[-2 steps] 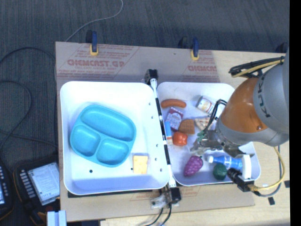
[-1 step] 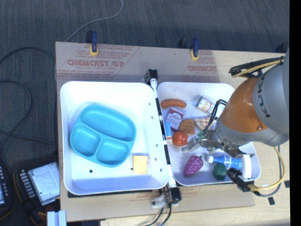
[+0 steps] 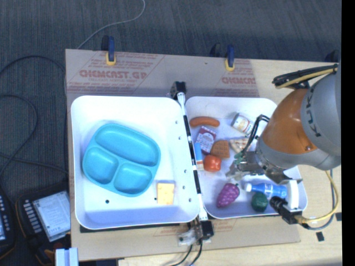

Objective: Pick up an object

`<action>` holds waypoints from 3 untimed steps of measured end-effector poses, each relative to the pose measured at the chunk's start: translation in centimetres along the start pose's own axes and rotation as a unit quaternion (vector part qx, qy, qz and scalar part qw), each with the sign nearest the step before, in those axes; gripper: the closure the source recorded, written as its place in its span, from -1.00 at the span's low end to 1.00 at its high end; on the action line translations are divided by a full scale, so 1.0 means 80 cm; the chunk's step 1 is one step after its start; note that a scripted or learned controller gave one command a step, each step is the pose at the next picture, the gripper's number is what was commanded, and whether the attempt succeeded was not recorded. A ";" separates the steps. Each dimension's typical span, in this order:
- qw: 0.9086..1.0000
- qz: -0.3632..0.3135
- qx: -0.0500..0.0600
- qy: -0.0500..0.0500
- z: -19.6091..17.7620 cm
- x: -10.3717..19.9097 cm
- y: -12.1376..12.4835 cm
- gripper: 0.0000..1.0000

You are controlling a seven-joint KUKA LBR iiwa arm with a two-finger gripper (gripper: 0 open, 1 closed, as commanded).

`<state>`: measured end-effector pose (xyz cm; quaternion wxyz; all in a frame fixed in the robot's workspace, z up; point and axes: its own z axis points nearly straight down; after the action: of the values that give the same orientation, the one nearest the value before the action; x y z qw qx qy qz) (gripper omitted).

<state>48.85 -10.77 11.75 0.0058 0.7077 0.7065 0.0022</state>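
I see the tool (image 3: 239,168) low in the right bin (image 3: 266,103), above the purple grapes (image 3: 227,195); I cannot tell its grip state.

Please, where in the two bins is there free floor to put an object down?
Left bin: bare floor above the blue divided plate, along the front wall, and around the yellow cheese slice. Right bin: crowded; the sausage, tomato, grapes and gripper leave only narrow gaps.
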 end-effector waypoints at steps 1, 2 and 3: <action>1.000 0.000 0.000 0.000 0.000 0.000 0.000 -1.00; 1.000 0.000 0.004 0.001 0.037 0.010 -0.005 -1.00; 1.000 0.000 0.002 0.001 0.024 0.010 -0.003 1.00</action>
<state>48.65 -9.99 9.82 0.0040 0.7077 0.7065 0.0016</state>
